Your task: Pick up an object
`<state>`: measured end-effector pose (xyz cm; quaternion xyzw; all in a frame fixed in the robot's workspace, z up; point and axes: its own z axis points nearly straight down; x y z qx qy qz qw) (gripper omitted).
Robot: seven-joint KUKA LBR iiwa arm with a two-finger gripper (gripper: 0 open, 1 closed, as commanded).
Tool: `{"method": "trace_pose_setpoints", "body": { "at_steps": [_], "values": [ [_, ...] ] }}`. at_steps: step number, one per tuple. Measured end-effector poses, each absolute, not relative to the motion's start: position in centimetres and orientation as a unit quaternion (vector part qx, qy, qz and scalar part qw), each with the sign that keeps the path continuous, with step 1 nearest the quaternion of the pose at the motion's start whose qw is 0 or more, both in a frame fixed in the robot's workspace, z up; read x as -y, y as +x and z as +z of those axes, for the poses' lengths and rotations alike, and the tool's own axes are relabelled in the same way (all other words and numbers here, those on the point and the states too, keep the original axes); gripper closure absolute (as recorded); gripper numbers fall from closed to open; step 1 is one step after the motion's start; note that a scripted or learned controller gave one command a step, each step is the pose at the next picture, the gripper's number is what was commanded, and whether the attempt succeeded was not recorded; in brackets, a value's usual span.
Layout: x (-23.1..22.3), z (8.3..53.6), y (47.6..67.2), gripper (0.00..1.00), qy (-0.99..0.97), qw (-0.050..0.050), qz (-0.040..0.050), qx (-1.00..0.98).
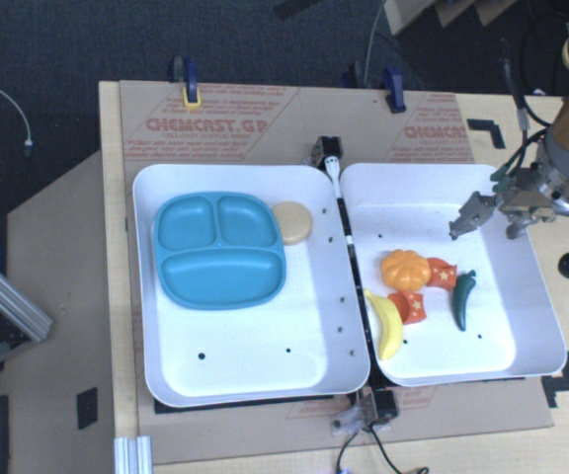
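Observation:
In the right bin (403,191) lie an orange pumpkin-like toy (404,268), red pieces (441,272) beside and below it, a yellow banana (387,324) at the bin's left wall and a dark green pepper (462,297). My gripper (492,222) hangs over the bin's upper right part, up and right of the pumpkin toy. Its two grey fingers (468,217) are spread apart with nothing between them. The orange-banded wrist enters from the right edge.
The left bin (235,363) holds a blue three-part plate (221,248) and a round beige cookie (291,222) beside it. Clamps (192,80) sit at the cardboard base's far edge. Cables trail near the arm at the upper right.

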<state>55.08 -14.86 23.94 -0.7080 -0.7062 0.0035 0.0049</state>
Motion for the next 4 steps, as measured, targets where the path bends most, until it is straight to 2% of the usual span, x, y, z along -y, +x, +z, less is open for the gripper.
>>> {"method": "trace_pose_setpoints", "body": {
  "at_steps": [1, 2, 4],
  "values": [
    [14.8, 24.5, 55.3, 0.0, -0.707, 0.0, 0.0002, 0.707],
    [14.8, 18.3, 54.6, 0.0, -0.707, 0.004, 0.002, 0.707],
    [15.4, 8.2, 55.0, 0.0, -0.707, 0.003, 0.0011, 0.707]
  ]
}}
